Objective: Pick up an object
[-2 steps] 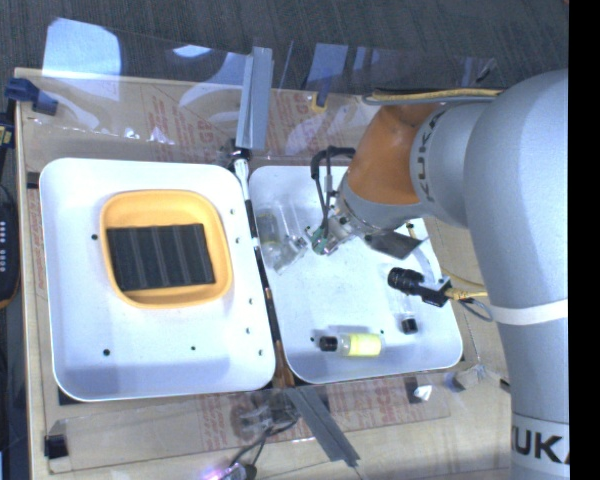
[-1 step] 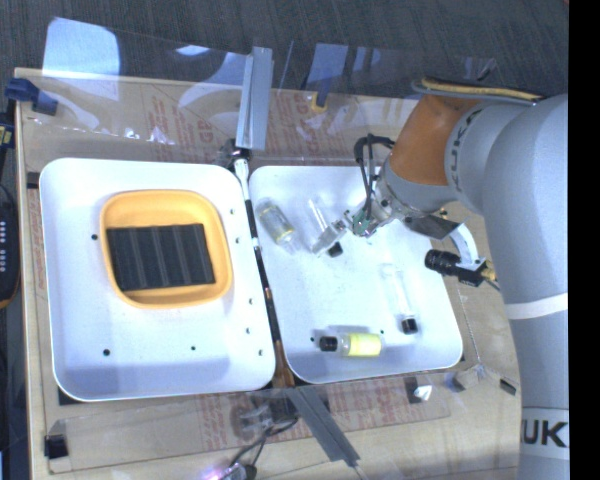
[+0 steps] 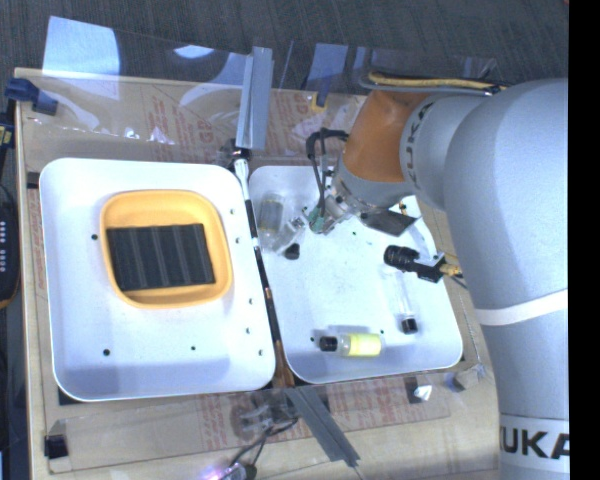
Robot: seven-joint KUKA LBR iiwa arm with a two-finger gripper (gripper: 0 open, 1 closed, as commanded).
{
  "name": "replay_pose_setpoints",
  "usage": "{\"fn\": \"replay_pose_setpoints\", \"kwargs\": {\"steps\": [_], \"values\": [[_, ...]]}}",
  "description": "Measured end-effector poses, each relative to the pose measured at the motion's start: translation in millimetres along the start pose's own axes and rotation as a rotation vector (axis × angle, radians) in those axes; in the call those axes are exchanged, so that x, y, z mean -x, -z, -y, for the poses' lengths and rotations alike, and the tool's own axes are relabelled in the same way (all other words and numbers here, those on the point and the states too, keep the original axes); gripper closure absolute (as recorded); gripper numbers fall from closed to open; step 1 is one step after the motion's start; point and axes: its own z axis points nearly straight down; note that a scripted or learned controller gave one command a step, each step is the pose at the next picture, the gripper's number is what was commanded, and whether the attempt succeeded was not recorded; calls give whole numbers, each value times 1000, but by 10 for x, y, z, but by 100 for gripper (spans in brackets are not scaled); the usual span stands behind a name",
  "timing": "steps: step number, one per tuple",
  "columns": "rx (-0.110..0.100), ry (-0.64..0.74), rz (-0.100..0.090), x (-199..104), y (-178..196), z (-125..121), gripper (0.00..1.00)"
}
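Nearest me in the right bin (image 3: 332, 298) lies a small yellow bottle (image 3: 360, 344) with a black cap, a clear tube (image 3: 404, 303) just behind it. Farther back, a small black piece (image 3: 292, 251) sits near the gripper (image 3: 320, 220), mostly hidden under the wrist; clenched or released, I cannot tell. A blurry translucent object (image 3: 270, 215) lies just beside it. The left bin (image 3: 70, 298) holds a yellow tray (image 3: 160, 205) with a dark ridged insert (image 3: 160, 256).

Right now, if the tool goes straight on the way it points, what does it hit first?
Probably the bare floor of the right bin: the tool points down near its upper left corner. The clear container lies close beside; depth is unclear, so it could be hit instead.
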Motion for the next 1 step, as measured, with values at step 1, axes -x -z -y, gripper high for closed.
{"fn": "replay_pose_setpoints", "kwargs": {"steps": [1], "values": [[3,9,-2,493,-1,463,0]]}}
